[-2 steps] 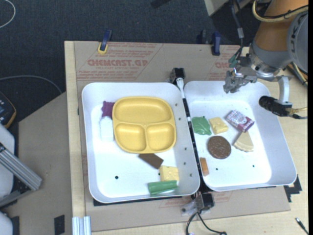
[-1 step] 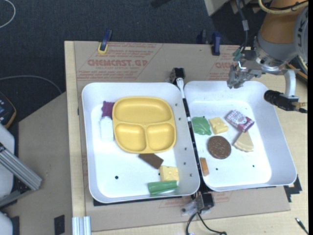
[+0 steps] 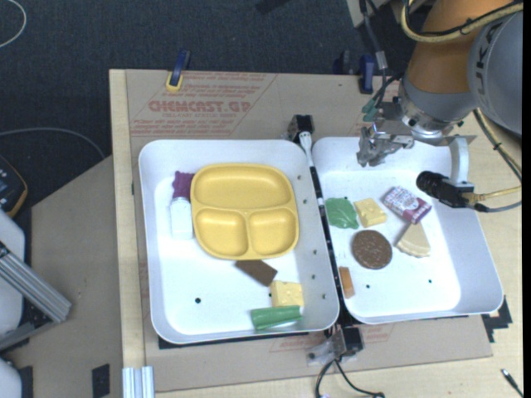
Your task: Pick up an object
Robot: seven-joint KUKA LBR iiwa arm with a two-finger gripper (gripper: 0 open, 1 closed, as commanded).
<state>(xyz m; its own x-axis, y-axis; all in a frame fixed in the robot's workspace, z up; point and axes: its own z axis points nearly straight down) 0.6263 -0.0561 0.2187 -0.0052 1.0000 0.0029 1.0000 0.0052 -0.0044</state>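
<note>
A: Start at the front. What lies nearest us?

B: In the left bin (image 3: 158, 222), near its front rim, a green piece (image 3: 274, 317) lies just beside a pale yellow block (image 3: 287, 293), with a brown slab (image 3: 255, 270) behind them. They sit loose and scattered, I'd judge so that each can be taken singly.

A: And the big yellow thing?

B: A yellow divided tray (image 3: 245, 209), flat in the middle of that bin. It crowds a white bottle (image 3: 180, 219) and a purple item (image 3: 182, 182) against the left wall.

A: The right bin (image 3: 473, 280)?

B: A small orange piece (image 3: 346, 281) hugs the dividing wall. Behind it come a brown disc (image 3: 371, 249), a tan wedge (image 3: 414, 240), a green lump (image 3: 341, 213), a yellow cube (image 3: 370, 212) and a purple-and-white packet (image 3: 405, 203), clustered near the centre. Any of these could be the object to pick.

A: And the gripper?

B: The gripper (image 3: 375, 152) hangs at the far end of the right bin, apart from the cluster, nothing between its fingers. Whether they stand wide or narrow I cannot tell. I'd say it is poised to come down, with no object chosen yet.
</note>
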